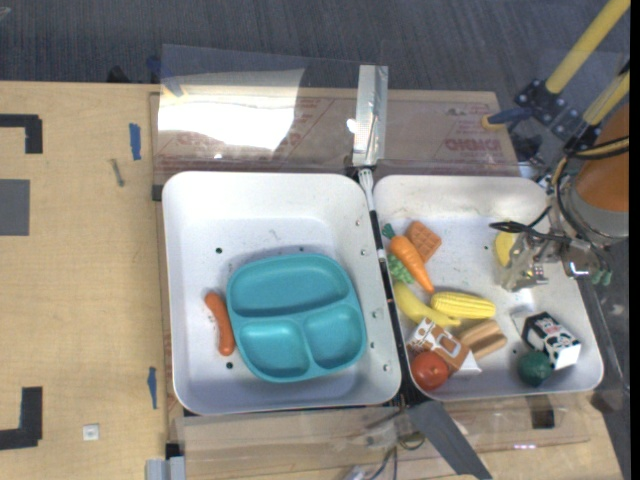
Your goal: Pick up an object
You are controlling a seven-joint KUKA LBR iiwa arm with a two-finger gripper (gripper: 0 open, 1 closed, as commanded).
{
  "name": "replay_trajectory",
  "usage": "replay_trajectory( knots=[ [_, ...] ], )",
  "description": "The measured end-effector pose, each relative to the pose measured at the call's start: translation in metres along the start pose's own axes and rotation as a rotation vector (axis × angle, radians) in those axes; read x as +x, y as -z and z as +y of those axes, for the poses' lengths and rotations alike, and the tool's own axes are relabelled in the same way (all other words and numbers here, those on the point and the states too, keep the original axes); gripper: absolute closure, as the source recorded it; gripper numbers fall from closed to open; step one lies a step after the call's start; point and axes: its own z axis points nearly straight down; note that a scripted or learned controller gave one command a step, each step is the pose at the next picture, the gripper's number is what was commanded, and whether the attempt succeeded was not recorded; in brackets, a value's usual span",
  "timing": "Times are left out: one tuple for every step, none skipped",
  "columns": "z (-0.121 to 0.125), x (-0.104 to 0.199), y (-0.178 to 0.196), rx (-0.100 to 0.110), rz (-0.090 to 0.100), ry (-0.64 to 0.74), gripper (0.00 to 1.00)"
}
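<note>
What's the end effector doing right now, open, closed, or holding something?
End effector: low over the right bin, beside a yellow object; whether it is open, closed or holding anything cannot be told.

A robotics lab — taped wooden bench, two white bins, toy food.

Teal tray, orange carrot

Bins: smooth white plastic, slight sheen. Tray: glossy teal plastic. Bench: matt wood. Toy food: shiny plastic.
</note>
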Motion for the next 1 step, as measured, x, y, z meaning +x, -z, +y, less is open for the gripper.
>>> replay_trajectory(
  knots=[
    [0.0334,-0.0242,0.0918,0.002,-0.024,-0.141,1.00]
  ],
)
